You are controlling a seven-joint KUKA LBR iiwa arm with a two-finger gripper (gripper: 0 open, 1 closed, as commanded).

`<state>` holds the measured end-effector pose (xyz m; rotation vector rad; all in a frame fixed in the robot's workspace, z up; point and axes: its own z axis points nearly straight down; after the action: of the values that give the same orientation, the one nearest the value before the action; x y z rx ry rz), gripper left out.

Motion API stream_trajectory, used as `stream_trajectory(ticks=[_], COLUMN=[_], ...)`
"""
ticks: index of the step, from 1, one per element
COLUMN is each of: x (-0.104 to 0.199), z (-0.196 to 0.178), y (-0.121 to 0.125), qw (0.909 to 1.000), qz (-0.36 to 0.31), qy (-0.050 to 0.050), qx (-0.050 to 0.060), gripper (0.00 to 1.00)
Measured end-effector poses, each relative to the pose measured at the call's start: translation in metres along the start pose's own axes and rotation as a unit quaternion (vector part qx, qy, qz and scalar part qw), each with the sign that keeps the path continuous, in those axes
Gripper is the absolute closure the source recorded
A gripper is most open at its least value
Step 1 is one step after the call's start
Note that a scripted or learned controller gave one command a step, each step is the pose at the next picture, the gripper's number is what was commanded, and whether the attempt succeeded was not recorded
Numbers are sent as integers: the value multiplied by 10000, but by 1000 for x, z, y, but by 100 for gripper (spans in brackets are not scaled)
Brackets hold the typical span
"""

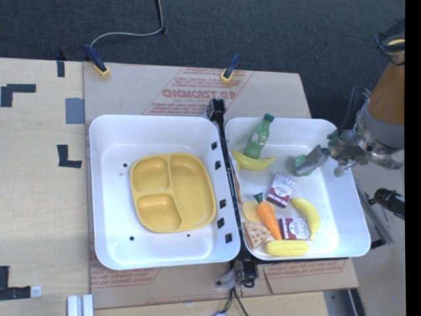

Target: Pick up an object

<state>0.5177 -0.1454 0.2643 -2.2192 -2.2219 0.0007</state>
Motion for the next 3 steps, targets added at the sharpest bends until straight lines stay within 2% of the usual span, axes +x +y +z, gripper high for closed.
stream_trajectory(ticks=[1,2,3], x=[11,50,50], z=[178,178,169], y=[-11,62,61], qw=[10000,10000,10000], qz=[2,-6,-3], qy=[4,-6,-11], qx=[-18,-35,-27], gripper=[0,0,100])
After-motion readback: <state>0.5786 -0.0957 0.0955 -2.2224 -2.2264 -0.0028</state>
